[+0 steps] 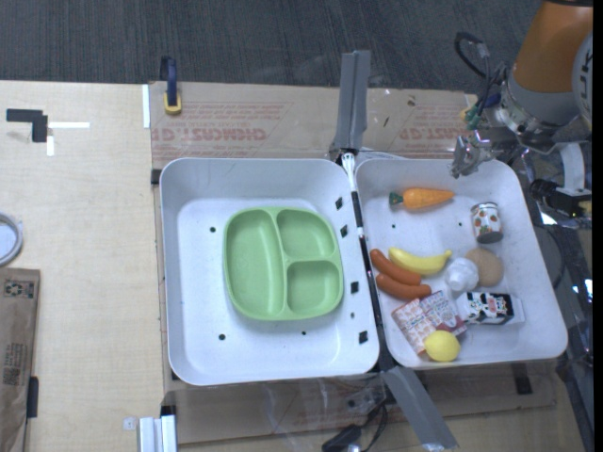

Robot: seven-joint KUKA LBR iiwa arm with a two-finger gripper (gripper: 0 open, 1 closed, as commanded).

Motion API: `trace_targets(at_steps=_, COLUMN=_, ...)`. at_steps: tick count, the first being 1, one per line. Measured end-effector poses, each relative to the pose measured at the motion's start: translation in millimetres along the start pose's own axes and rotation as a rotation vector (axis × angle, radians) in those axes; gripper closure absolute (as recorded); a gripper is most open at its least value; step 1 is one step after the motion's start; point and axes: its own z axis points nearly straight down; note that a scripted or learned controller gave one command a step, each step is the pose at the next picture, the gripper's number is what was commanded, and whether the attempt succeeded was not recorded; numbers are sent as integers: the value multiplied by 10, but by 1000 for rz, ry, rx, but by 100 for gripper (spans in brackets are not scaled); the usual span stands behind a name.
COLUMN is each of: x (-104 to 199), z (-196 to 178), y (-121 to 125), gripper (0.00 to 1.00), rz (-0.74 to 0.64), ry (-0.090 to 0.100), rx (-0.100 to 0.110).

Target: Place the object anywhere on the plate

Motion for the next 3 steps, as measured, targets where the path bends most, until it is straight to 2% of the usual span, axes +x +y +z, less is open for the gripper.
trace_targets(at_steps=1, x=311, z=-792, y=34, gripper=100, rz=-87, ry=0, rx=-1)
trace_targets(at_steps=2, x=837, z=152, y=-234, gripper=100, rz=-113, ry=2, rx=2)
trace_targets(at_steps=3, x=1347, z=216, y=142, gripper=100, rz=-486, ry=0, rx=-3)
